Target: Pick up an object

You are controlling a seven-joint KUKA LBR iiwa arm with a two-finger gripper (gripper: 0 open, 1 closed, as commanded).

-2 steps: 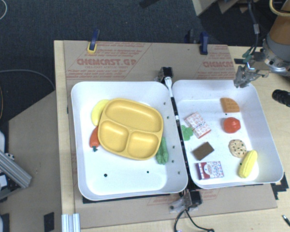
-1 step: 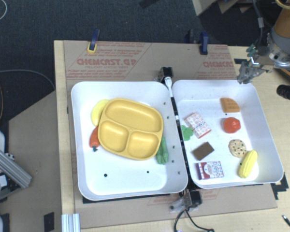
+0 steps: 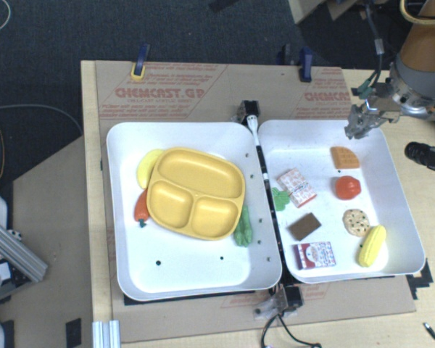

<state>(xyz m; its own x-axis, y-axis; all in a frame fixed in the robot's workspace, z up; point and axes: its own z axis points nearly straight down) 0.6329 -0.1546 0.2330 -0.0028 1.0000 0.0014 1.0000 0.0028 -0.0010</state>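
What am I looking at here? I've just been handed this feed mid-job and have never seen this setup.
This is one fixed camera above a bench, looking down at a slant. The machine at the upper right is a robot arm; its two-finger gripper hangs over the far edge of the right bin, and I see nothing between its fingers.

Two shallow white bins sit side by side. The left bin holds a yellow divided tray, with a yellow piece, an orange-red piece and a green piece tucked at its edges. The right bin holds small toy foods: a toast slice, a tomato, a cookie, a lemon, a brown square and two small printed boxes.

The job is to pick up any one object.
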